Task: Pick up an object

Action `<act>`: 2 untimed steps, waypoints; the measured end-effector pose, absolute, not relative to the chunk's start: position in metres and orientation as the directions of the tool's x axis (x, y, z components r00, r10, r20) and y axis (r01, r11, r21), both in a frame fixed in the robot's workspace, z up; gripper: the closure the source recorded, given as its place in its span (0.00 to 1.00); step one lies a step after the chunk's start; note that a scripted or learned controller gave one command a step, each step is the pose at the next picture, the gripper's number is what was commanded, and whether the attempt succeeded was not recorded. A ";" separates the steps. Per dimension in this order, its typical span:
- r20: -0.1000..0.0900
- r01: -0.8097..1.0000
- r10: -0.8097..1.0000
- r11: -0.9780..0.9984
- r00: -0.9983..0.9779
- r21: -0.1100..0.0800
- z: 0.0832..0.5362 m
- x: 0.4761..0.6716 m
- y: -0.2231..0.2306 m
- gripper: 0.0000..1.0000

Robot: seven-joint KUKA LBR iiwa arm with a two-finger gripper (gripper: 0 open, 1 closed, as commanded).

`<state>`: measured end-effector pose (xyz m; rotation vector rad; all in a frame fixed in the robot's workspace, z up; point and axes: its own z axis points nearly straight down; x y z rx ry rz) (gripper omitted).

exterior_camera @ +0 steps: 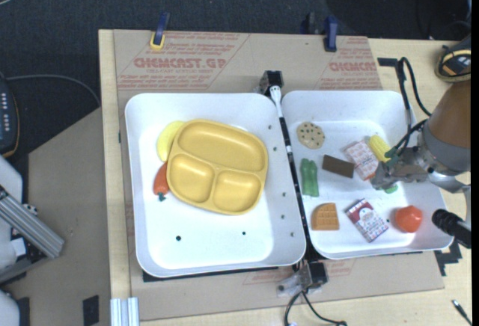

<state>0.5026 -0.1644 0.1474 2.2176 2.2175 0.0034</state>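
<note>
**A:** How much room is there in the right bin (pixel 340 104)?

**B:** Not much at its right side. The gripper (pixel 387 176) sits low there, near the bin's right wall, with small items packed around it: a red-and-white packet (pixel 362 158) and a yellow piece (pixel 379 146) just up-left, a red tomato-like ball (pixel 408 219) below, and a second red-and-white packet (pixel 367 218) below-left. The far strip along the top wall is bare.

**A:** And the claw?

**B:** I cannot tell whether it is spread or pressed together; it is a dark blur, and nothing clearly sits between the tips.

**A:** Shapes and surfaces?

**B:** A round speckled cookie (pixel 310 135), a flat brown bar (pixel 337 166) lying slantwise, its long axis running left to right, a green oblong (pixel 308 176) pointing up and down the bin, and a tan waffle-like square (pixel 325 216). All look like smooth plastic toys.

**A:** The left bin (pixel 142 167)?

**B:** A glossy yellow divided tray (pixel 217 166) fills its middle; an orange-red piece (pixel 161 182) touches its left edge. The near half is open.
</note>
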 end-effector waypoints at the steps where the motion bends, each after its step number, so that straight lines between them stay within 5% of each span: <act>1: -0.002 1.000 1.000 0.002 -0.002 0.006 0.207 0.505 -0.157 1.00; 2: -0.002 1.000 1.000 0.001 -0.001 0.005 0.226 0.506 -0.157 1.00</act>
